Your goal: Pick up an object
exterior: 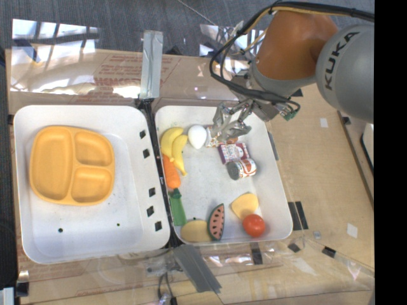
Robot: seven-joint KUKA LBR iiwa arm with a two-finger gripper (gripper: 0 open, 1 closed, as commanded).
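My gripper (222, 134) hangs over the far part of the right bin (270, 189), its metal fingers pointing down next to a white egg (197, 136) and just above a red-labelled can (233, 152). I cannot see whether anything sits between the fingers. A second can (241, 168) lies right below the first. Along the bin's left side lie yellow bananas (173, 146), an orange carrot (172, 173) and a green piece (177, 208). Near the front are a watermelon slice (217, 221), a yellow piece (196, 230), a yellow wedge (245, 204) and a red tomato (254, 225).
The left bin (38, 234) holds an orange divided plate (72, 164). The arm's orange band and grey body (305, 43) loom over the right bin's far right corner. Cardboard and tape surround both bins.
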